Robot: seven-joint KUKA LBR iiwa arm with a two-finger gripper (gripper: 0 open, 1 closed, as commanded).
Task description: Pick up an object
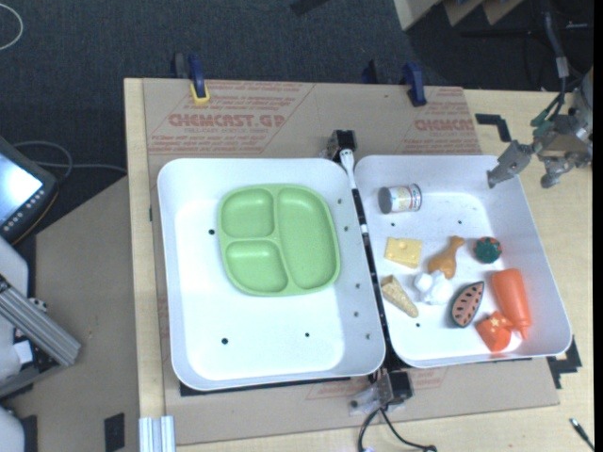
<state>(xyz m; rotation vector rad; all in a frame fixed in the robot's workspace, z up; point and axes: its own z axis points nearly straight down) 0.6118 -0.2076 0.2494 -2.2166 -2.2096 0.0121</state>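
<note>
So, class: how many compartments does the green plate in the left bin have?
3. The green plate has one at its upper left, one at its lower left, and a long one down its right side.

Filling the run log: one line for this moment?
gripper open, over right bin far corner | holding nothing | toys in right bin | green plate in left bin

We see a green divided plate (280,239) lying in the left white bin (188,328), left of the frame's centre. Two blue clamps (197,72) (413,78) grip the bench's (85,281) far edge near the top, and dark carpet (113,26) fills the upper left.
</note>
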